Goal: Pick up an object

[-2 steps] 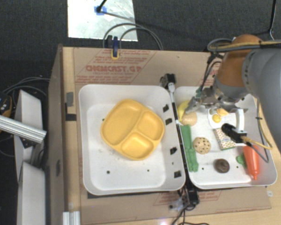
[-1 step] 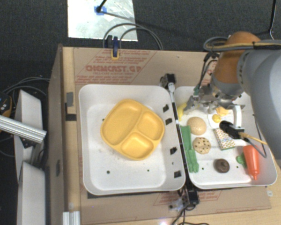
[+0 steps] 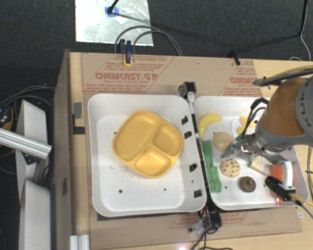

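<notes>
Tan egg [image 3: 222, 139] in the right bin [image 3: 225, 202] sits just left of your pincer [image 3: 237, 147], nearest of the pieces, though you cannot tell whether that pincer is open or closed.

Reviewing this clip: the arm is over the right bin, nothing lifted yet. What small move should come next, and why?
Probably a short descent, then a close. The gripper sits low in the right bin between the tan egg-shaped piece and the speckled round piece, with nothing visibly between its fingers.
</notes>
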Robot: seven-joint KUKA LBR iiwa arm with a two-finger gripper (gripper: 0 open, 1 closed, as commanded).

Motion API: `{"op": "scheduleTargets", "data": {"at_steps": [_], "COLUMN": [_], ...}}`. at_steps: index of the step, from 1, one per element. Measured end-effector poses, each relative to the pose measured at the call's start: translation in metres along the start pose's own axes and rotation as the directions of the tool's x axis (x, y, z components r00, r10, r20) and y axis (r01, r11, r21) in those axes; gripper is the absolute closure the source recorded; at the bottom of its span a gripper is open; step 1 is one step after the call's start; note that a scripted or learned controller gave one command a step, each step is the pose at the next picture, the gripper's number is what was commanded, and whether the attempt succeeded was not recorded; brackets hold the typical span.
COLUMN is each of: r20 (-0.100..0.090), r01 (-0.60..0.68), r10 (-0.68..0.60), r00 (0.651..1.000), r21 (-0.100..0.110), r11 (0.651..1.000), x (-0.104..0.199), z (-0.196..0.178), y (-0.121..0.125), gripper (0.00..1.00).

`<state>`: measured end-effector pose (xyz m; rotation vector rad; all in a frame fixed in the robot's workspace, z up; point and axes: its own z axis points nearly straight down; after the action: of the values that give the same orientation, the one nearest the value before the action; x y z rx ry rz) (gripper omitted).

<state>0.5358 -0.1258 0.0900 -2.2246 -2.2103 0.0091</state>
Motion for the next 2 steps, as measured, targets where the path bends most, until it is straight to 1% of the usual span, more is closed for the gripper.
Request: {"op": "scheduleTargets", "data": {"at_steps": [1, 2], "r20": [0.006, -0.004], "r01": [0.010, 0.018], "r10": [-0.010, -0.018], "r00": [1.000, 1.000], "r21": [-0.020, -0.011], "r11": [1.000, 1.000], "x": [-0.040, 0.040], "z": [-0.059, -0.024], "y": [0.071, 0.104], "gripper": [0.00, 0.00]}}
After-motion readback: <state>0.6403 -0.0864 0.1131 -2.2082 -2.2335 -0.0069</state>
